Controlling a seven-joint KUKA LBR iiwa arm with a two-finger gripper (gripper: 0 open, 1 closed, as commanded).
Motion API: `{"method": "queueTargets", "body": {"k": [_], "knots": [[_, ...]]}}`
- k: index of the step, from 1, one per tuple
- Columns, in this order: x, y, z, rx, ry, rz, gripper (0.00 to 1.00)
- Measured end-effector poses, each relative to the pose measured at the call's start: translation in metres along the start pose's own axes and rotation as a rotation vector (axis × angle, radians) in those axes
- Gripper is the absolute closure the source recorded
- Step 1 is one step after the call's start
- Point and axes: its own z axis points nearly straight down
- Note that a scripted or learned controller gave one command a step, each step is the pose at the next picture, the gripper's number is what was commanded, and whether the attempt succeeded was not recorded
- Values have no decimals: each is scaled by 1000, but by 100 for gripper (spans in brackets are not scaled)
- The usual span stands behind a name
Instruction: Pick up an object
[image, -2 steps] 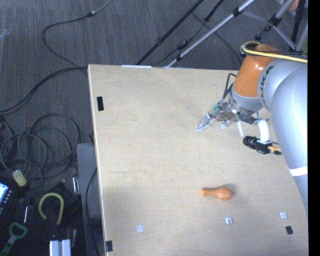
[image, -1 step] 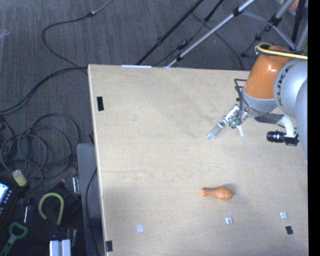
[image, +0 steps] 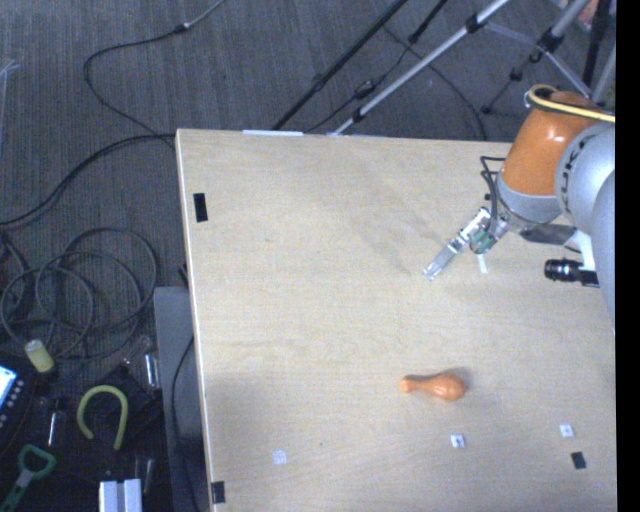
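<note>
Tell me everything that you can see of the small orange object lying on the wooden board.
The orange object is small, smooth and pear-shaped: a rounded bulb at the camera view's right that narrows to a thin neck pointing left. It looks like rubber or soft plastic, though the material is hard to tell. It lies on its side on the pale wooden board, in the lower middle part. Nothing else touches it; the claw hangs apart from it, farther up the view.
</note>
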Motion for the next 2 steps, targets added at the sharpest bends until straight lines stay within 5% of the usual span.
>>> {"method": "queueTargets", "body": {"k": [1,2], "knots": [[0,1,-10,-4,-2,1,100],[38,18,-95,-1,1,12,100]]}}
